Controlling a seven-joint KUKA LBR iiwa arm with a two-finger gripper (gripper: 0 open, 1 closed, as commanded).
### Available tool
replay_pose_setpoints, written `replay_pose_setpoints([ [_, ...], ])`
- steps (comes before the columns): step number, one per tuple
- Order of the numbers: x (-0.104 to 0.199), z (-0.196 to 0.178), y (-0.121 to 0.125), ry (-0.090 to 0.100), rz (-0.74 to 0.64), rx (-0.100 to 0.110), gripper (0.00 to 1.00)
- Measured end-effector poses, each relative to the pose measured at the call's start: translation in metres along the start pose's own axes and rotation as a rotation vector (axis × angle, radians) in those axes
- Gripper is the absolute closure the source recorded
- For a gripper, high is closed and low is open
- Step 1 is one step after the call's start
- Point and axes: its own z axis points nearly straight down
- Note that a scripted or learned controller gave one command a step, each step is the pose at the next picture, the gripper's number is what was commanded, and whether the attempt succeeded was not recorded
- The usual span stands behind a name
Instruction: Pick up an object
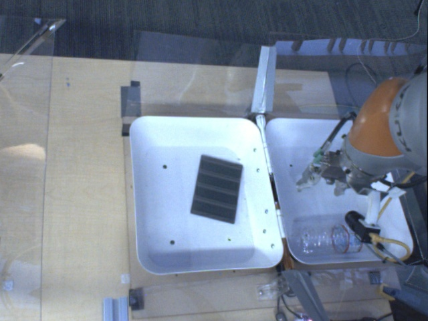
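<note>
Gripper (326, 174) hangs over the right bin (294, 146), jaws too blurry to tell, so next it should go down to the clear bottle (326, 240).

Bright, even overhead light; soft shadow at six o'clock inside the left bin (144, 179); slightly soft focus throughout.

My arm (408, 112) is grey, a rounded casing with a wide orange band (374, 129) bulging above the wrist. Below the band sits a grey collar, then my gripper (322, 174), a small cluster of pale metal parts with a speck of green on it. Thin dark cables (338, 134) run along my side from the band to the gripper.
</note>
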Motion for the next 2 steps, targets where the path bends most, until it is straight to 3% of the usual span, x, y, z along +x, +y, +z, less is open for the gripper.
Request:
replay_pose_setpoints([
  [1, -0.008, 0.045, -0.007, 0.000, -0.093, -0.006, 0.00],
  [2, -0.007, 0.033, -0.005, 0.001, -0.096, -0.013, 1.00],
])
